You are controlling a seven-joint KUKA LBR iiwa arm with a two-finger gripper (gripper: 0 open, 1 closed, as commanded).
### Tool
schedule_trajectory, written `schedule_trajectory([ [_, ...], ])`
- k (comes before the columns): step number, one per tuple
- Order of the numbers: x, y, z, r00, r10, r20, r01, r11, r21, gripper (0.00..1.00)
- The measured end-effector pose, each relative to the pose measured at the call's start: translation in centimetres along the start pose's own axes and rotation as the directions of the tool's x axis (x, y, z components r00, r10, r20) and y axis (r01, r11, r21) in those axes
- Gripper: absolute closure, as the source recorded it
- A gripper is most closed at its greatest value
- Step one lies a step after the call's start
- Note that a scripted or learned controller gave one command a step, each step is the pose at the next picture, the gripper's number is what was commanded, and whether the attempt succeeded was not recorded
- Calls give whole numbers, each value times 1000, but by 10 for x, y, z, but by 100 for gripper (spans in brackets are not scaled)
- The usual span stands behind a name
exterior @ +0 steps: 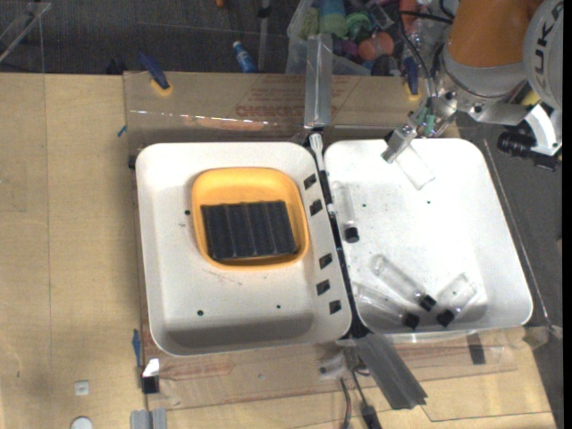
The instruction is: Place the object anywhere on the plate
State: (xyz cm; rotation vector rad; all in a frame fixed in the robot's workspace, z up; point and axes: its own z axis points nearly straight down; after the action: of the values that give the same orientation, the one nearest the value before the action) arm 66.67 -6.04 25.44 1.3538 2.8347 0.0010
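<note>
An orange-yellow plate [250, 183] sits in the left bin [165, 239]. A black ridged rectangular object [248, 231] lies flat on the plate, covering most of its middle. My gripper [409, 146] hangs over the far edge of the right bin [465, 204], well to the right of the plate. A pale translucent shape [417, 168] shows just below the gripper; I cannot tell whether it is held or what it is.
Several clear tubes with black caps lie in the right bin: one by the divider [345, 214] and others at the near edge [398, 284], [454, 295]. A box of coloured toys [362, 12] stands behind the bins. The grey and orange arm [496, 25] fills the top right.
</note>
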Motion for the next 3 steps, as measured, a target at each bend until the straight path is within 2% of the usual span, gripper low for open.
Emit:
schedule_trajectory([
  [1, 17, 6, 69, 972, -233, 0, 233, 972, -1, 100],
  [2, 39, 14, 68, 929, -370, 0, 370, 929, -1, 100],
  [3, 39, 13, 68, 929, -369, 1, 369, 929, -1, 0],
])
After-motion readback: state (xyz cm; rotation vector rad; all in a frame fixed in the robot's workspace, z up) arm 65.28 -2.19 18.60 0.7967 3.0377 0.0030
